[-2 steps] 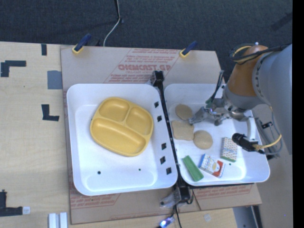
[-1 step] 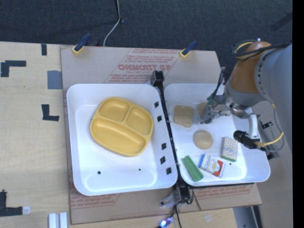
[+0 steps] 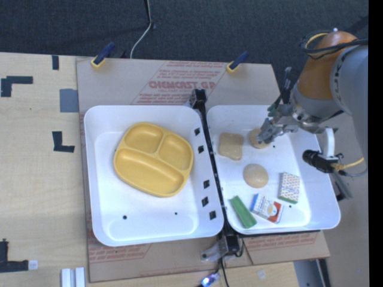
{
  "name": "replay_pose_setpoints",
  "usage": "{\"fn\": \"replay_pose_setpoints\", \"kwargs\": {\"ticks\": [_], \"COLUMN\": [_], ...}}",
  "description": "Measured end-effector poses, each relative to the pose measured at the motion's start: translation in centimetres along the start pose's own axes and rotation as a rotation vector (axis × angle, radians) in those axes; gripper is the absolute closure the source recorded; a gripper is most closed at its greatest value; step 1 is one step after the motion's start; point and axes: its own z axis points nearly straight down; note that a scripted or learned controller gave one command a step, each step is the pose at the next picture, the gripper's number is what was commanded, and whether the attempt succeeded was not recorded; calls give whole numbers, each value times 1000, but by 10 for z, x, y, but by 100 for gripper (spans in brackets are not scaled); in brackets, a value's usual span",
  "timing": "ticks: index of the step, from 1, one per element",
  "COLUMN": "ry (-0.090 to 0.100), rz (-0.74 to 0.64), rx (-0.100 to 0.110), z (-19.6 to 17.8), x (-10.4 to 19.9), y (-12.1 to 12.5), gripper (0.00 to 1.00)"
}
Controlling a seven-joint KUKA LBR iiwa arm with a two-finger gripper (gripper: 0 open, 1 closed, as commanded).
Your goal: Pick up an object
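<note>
Nearest to us, at the front of the right bin (image 3: pixel 323 220), we see a green block (image 3: pixel 243 211) lying at a slant, just beside it a small red, white and blue carton (image 3: pixel 266 208), and to the right of that a small patterned box (image 3: pixel 289 188). A little further back a round beige ball (image 3: pixel 256 175) lies alone near the middle of the bin, and behind it a tan, bread-like piece (image 3: pixel 231 146) sits close to the divider between the bins. In the left bin (image 3: pixel 99 160) a yellow divided plate (image 3: pixel 154 158) lies tilted. At the far side of the right bin the gripper (image 3: pixel 267 133) is low over a small round tan object (image 3: pixel 258 139) and partly covers it; we cannot tell its state, nor whether it touches this object. The nearer things lie well apart from it.
</note>
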Motion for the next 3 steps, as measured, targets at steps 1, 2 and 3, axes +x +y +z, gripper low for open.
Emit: {"fn": "replay_pose_setpoints", "kwargs": {"ticks": [1,2,3], "ry": [0,0,1], "rz": [0,0,-3], "rx": [-1,-2,1], "z": [-59,-107,-107], "x": [0,0,51], "y": [-7,-6,-1], "gripper": [100,100,100]}}
